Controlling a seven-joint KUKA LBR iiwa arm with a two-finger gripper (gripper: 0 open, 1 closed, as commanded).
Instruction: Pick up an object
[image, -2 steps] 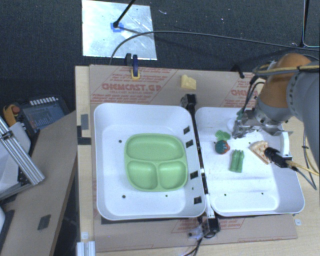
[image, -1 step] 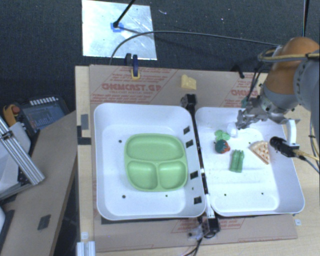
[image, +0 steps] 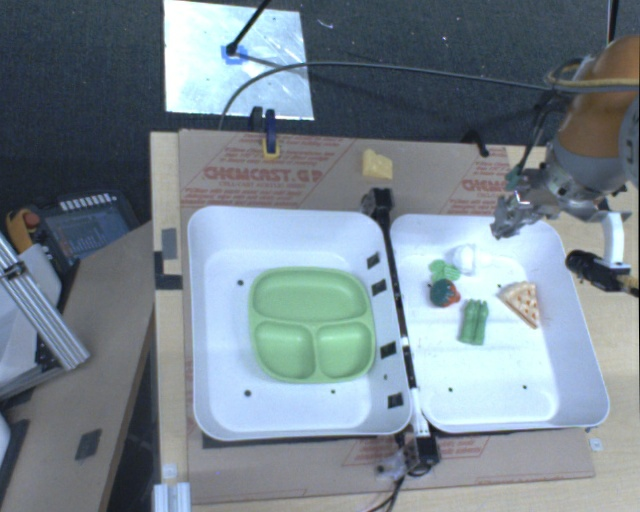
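Gripper (image: 509, 222) over right bin (image: 570, 400) rim | board (image: 300, 170) reads CHEMCAST

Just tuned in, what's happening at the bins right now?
The arm's gripper hovers over the far edge of the right bin, with nothing seen between its fingers. In that bin lie a pizza slice, a green piece, a strawberry and a white item. The left bin bears a green divided tray.
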